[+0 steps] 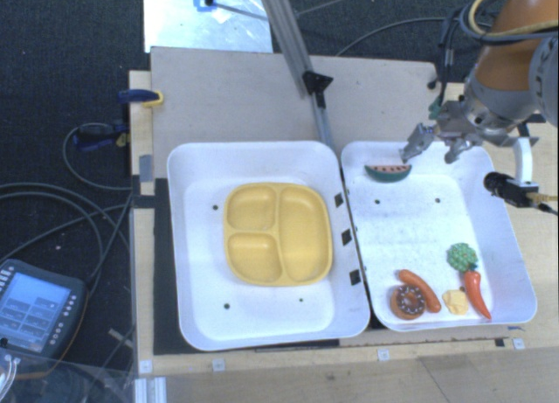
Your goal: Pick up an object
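In the right bin (437, 218) lie a watermelon slice (388, 170) at the back left, and near the front right a hot dog (420, 289), a brown doughnut (407, 303), a small yellow piece (455, 302), a broccoli floret (462, 257) and a carrot (476, 292). My gripper (434, 144) hangs over the back edge of the right bin, just right of the watermelon slice and above it. Its fingers are spread open with nothing between them.
The left bin (262, 323) holds a yellow divided plate (278, 233). A slanted grey pole (288, 34) crosses the bench behind the bins. A black fitting (511, 188) sticks out by the right bin's right rim. Cables and a pendant (31, 305) lie off the bench at left.
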You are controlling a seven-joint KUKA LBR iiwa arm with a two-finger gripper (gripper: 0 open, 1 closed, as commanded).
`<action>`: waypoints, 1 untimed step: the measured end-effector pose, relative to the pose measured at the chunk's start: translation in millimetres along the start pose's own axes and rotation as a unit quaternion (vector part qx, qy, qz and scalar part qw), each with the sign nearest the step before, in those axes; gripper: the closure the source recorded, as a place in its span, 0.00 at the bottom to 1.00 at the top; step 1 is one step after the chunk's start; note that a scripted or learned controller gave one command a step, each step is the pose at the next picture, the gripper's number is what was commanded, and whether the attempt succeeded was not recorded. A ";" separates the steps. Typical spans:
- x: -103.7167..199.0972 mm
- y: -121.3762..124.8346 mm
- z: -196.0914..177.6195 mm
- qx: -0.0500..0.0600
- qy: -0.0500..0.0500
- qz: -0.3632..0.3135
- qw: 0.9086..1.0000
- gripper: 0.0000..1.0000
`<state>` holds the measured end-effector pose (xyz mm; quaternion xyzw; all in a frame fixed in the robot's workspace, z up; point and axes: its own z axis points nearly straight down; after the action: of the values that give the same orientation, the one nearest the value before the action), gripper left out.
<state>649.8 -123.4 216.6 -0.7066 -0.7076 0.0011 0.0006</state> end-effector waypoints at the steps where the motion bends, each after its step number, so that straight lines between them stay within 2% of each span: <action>1: 4.4 7.5 58.1 0.001 0.001 -0.002 1.000 0.00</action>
<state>657.1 -119.1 158.5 -0.7052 -0.7090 0.0013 0.0015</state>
